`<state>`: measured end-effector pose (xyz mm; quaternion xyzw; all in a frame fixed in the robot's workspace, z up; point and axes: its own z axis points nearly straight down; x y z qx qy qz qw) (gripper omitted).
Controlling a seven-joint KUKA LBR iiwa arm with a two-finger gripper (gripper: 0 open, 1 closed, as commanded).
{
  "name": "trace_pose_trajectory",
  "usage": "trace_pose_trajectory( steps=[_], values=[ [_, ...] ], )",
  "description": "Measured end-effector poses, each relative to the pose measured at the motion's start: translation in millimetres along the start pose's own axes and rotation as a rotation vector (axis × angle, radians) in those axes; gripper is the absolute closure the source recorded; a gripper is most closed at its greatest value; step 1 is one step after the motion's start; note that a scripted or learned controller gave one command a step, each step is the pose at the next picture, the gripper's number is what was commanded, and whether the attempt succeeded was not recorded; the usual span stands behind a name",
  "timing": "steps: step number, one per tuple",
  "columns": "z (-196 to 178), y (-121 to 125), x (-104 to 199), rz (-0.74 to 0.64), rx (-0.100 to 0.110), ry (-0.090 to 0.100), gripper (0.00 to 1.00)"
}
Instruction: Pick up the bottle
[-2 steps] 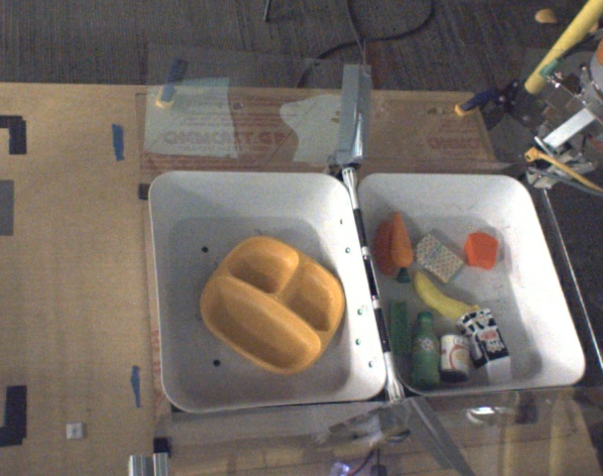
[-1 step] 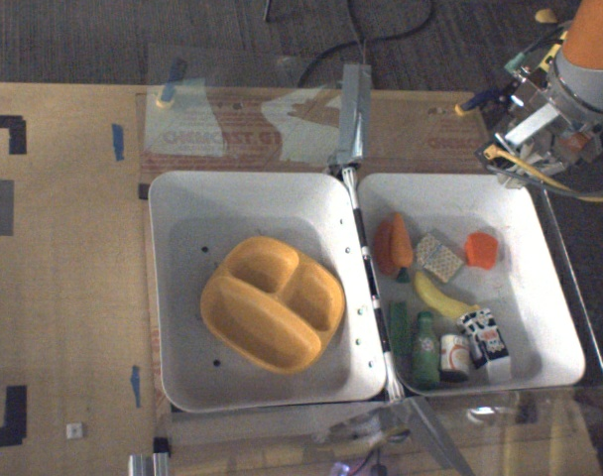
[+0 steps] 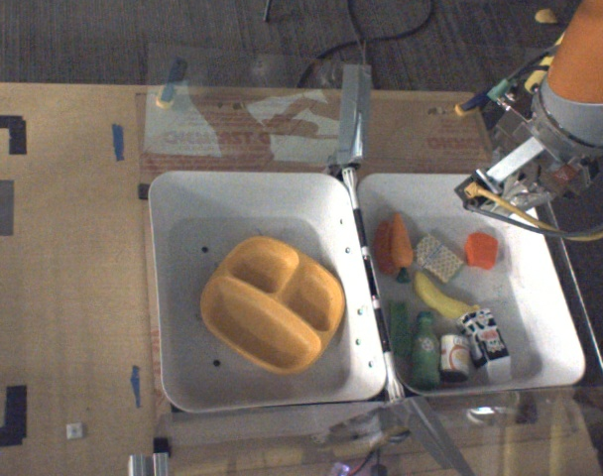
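The bottle (image 3: 424, 352) is green and lies in the right bin (image 3: 564, 335) near its front left corner, its cap pointing to the back. My gripper (image 3: 551, 178) hangs over the bin's back right corner, well apart from the bottle and above the objects. Nothing shows in its grasp.
Beside the bottle are a dark green piece (image 3: 399, 322), a small can (image 3: 453, 357) and a milk carton (image 3: 485, 336). A banana (image 3: 440, 297), a checkered block (image 3: 439, 258), a carrot (image 3: 394, 244) and an orange cube (image 3: 482, 250) lie farther back. The left bin (image 3: 178, 216) holds an orange divided plate (image 3: 272, 303).
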<state>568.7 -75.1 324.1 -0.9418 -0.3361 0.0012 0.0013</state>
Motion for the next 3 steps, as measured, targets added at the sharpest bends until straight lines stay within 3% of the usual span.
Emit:
trace_pose_trajectory(
  steps=[1, 2, 3],
  values=[
    [-43.6, -26.7, 71.9, 0.024, -0.003, 0.001, 1.00],
    [-41.1, -139.2, 85.6, 0.008, 0.000, -0.001, 1.00],
    [-14.1, -181.6, 58.5, 0.100, -0.001, -0.001, 1.00]
  ],
)
